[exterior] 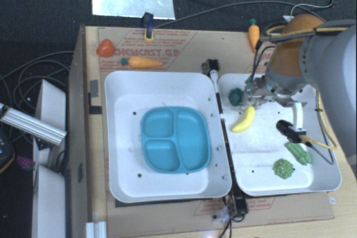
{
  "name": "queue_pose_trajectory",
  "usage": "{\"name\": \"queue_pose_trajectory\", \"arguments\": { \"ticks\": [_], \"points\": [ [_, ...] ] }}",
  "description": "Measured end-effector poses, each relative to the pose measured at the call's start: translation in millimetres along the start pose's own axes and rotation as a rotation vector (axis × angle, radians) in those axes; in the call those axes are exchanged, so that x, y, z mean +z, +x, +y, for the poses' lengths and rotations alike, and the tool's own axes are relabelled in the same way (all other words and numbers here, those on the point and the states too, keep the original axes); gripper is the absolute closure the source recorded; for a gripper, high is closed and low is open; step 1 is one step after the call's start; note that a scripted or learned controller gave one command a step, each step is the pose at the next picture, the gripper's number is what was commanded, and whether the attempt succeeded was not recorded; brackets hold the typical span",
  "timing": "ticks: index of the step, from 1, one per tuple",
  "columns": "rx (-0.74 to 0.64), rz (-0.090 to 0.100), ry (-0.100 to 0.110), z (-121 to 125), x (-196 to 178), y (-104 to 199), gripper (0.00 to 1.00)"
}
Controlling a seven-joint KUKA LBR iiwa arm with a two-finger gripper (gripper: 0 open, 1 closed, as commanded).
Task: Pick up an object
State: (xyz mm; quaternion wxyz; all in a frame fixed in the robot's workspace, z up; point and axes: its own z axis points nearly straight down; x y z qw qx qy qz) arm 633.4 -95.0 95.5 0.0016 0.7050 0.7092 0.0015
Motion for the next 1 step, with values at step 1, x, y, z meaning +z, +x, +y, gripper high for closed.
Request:
{"name": "queue_pose_trajectory", "arguments": {
  "ticks": [1],
  "points": [
    [0.000, 0.000, 0.000, -37.3, -90.5, 35.1, 1.00]
  ]
}}
